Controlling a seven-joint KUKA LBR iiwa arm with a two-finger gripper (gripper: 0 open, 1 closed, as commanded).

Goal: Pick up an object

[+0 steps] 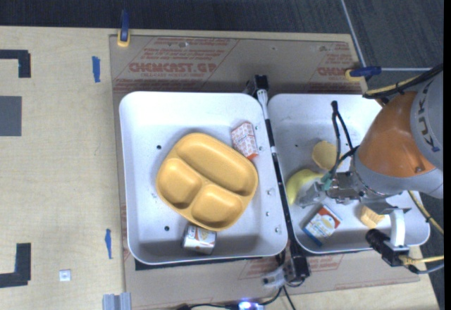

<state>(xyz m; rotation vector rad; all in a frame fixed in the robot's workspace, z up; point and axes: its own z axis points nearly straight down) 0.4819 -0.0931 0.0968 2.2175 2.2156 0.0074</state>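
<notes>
Reaches into right bin [416, 234] from the worktop's right edge. Jaws [315, 191] lowered at that bin's left wall, against a yellow-green fruit [299, 181]; opening and any hold: cannot tell. Likely lined up for a grasp there. Small carton [322, 224] just below, toward the near rim; pale round piece [325, 154] above. Left bin [134, 160] carries a yellow divided tray [206, 180], untouched.

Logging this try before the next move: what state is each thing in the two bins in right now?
yellow divided tray: right side up, tilted across the left bin
small carton: lying beside the tray's rim
carton: lying partly under the tray's edge
red and blue carton: lying flat
gripper: low in the right bin
</notes>
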